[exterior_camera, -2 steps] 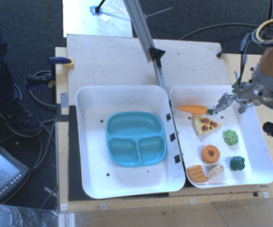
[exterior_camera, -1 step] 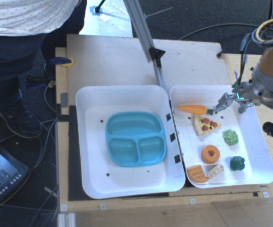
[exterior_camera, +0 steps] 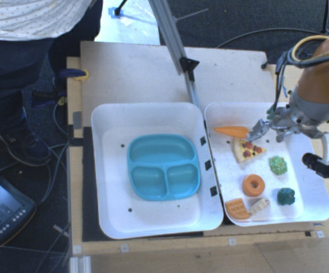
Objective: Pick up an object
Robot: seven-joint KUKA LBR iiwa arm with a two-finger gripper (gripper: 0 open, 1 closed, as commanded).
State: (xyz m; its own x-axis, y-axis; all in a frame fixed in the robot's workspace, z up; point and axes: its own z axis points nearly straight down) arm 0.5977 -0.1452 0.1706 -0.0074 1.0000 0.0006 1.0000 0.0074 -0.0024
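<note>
**Seven toy foods in the right bin, one tray in the left**

Nearest edge of the right bin [exterior_camera: 321, 212]: one waffle [exterior_camera: 237, 209], one cracker stick [exterior_camera: 259, 205], one dark green broccoli [exterior_camera: 286, 196]. Then one donut [exterior_camera: 253, 185], one light green ball [exterior_camera: 277, 165], one pizza slice [exterior_camera: 247, 149], one carrot [exterior_camera: 231, 131]. The gripper [exterior_camera: 258, 132] sits at the carrot's tip; can't tell its state. Left bin [exterior_camera: 110, 209] has one blue divided tray [exterior_camera: 164, 166].
</note>
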